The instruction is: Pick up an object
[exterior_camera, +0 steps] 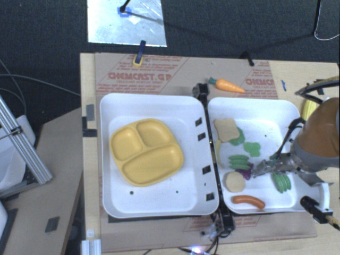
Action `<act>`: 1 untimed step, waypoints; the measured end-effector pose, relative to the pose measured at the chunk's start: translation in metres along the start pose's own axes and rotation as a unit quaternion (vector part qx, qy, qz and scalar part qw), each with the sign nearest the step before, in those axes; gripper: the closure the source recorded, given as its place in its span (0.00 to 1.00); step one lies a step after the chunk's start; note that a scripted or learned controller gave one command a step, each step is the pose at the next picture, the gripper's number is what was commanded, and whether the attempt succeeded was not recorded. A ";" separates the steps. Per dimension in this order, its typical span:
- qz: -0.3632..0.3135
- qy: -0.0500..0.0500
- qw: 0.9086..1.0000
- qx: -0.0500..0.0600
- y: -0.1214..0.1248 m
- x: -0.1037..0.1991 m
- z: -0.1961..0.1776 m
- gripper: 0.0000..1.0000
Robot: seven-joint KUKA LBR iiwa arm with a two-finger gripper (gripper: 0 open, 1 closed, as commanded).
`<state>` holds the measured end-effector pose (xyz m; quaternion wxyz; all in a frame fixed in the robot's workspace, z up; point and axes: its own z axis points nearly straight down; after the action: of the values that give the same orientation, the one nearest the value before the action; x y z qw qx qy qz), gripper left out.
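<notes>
The right bin [265,113] holds several toy foods: a tan bread slice [227,129], a green leafy piece [251,148], a green pod [238,159], a purple piece [244,170], a beige round piece [235,182], a red sausage [248,201] and a green ribbed piece [282,182]. My gripper [261,168] reaches in low from the right. Its tip sits just right of the purple piece and above the sausage. Nothing is visibly held.
A yellow divided plate [147,152] lies in the left bin [154,104]. An orange carrot [227,85] rests on the cardboard behind the bins. The arm's orange band [321,137] hangs over the right bin's right edge.
</notes>
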<state>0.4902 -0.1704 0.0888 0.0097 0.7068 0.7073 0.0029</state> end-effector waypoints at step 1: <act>0.000 0.001 1.000 0.001 0.001 -0.001 -0.010 1.00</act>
<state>0.4911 -0.1710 0.0985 0.0081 0.7069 0.7073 0.0029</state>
